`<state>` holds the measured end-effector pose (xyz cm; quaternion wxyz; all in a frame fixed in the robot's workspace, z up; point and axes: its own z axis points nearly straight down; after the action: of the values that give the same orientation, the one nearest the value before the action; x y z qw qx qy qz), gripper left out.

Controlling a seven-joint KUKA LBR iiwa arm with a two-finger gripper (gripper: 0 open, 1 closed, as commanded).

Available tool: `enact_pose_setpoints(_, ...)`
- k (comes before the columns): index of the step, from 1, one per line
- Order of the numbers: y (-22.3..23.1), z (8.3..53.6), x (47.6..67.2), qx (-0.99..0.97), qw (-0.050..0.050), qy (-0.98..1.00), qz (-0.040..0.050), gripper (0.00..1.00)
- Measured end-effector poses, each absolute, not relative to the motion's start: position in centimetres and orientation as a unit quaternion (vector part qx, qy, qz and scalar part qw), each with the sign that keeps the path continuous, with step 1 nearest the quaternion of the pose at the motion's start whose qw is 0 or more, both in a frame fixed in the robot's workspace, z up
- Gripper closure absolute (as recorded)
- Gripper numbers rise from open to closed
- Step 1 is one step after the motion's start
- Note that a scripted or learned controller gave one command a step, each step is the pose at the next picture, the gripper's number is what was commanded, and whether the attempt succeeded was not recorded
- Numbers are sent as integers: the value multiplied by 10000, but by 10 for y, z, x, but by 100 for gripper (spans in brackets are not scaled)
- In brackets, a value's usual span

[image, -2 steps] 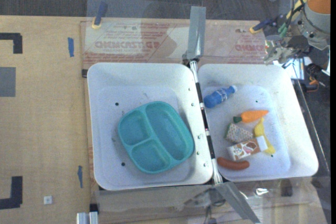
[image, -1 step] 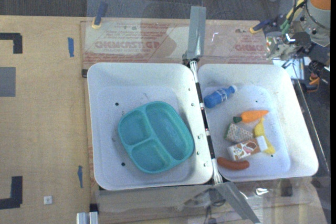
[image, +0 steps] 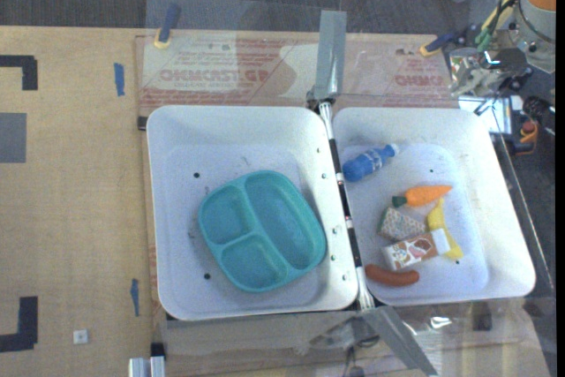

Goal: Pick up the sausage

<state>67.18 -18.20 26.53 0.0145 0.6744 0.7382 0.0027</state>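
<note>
The sausage [image: 392, 276] lies flat in the right bin [image: 508, 260], at the bin's near edge and close to the divider between the two bins. It is a short, reddish-brown piece with rounded ends, lying crosswise. Just behind the sausage is a small carton [image: 410, 252], almost touching it, and further behind are a wedge-shaped packet [image: 398, 222], a yellow piece [image: 440, 229], a carrot [image: 422, 195] and a blue bottle [image: 366, 162].

The claw [image: 484, 73] is up beyond the far right corner of the right bin, well apart from the sausage; if it is wide or narrow I cannot tell. I judge the task is at its start, in the approach step. The next move calls for travel over the bin, then descent on the sausage across its short side, avoiding the carton.
</note>
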Motion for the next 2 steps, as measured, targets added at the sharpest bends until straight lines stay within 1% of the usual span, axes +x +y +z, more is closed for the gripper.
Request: enact_pose_setpoints(2,-183,288,674,6737,207,7387,41,100)
